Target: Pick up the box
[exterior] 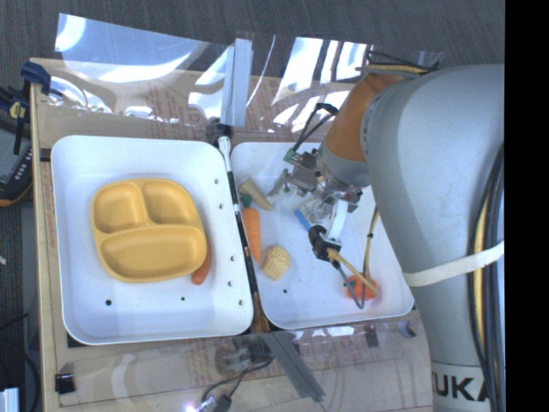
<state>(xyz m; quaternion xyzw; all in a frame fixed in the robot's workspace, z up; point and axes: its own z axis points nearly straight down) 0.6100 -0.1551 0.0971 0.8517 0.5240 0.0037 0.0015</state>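
- Several loose items crowd the right bin (287,314), so the main risk is that the gripper (298,181) closes on the wrong one, or on two at once.
- The box (256,194) is most likely the small tan block at the back left of that bin, though its shape is hard to make out. It lies just beside the bin wall, to the left of the gripper and apart from it.
- Whether the gripper is apart or together cannot be told, since the wrist covers it. Nothing visible is held in it.
- The wall so near the box could block one side of a grasp, or the box could be pushed against the wall and tip instead of being caught.
- A carrot (251,234) lies in front of the box along the same wall, with a piece of corn cob (275,263) beside it. A sweep from that side could drag either one along.
- A small blue item (304,218) sits under the wrist, and an orange-red item (361,288) lies near the front right corner.
- The left bin (77,303) holds a yellow divided plate (150,230) with a red sausage-like piece (202,273) touching its edge. Both are well apart from the box and out of the way.
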